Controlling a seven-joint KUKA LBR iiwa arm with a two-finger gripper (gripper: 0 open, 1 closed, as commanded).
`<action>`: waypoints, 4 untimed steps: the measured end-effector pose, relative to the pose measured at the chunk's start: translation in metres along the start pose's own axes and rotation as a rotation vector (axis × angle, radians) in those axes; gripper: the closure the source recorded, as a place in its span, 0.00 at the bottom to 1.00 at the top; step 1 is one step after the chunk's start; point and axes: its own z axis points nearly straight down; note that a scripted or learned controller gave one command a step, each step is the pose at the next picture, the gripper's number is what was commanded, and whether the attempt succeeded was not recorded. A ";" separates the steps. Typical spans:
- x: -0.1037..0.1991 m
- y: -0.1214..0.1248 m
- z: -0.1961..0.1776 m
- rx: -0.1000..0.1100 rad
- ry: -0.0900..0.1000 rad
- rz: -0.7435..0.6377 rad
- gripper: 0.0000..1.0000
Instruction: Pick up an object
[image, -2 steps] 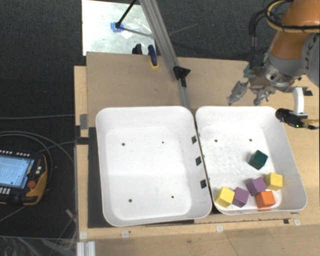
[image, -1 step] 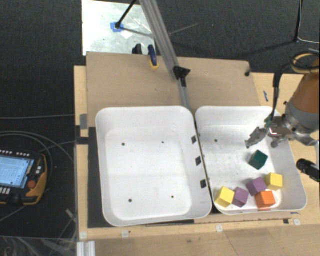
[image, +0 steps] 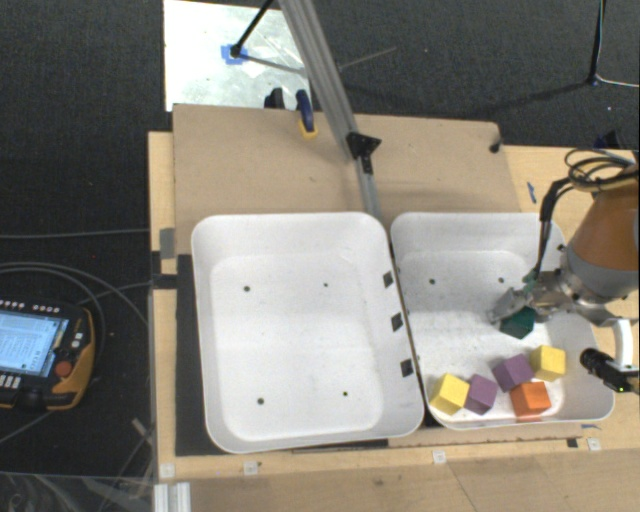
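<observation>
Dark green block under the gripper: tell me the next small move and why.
Probably a short straight lift. The two-finger gripper sits low in the right white bin, right at the dark green block, apart from the yellow, purple and orange cubes; raising it would show whether the block comes along.

You have six blocks in the right bin (image: 470, 235). A dark green block (image: 518, 323) lies near the middle-right, partly hidden by the arm. Along the front wall sit a yellow block (image: 451, 393), a purple block (image: 481, 393), a second purple block (image: 512, 371), an orange block (image: 531, 399) and a second yellow block (image: 548, 361), clustered close together.
</observation>
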 end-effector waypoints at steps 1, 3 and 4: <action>0.002 0.003 -0.015 -0.007 -0.001 -0.005 1.00; 0.147 -0.002 -0.107 -0.010 0.001 -0.014 1.00; 0.224 -0.001 -0.103 -0.004 0.004 -0.016 1.00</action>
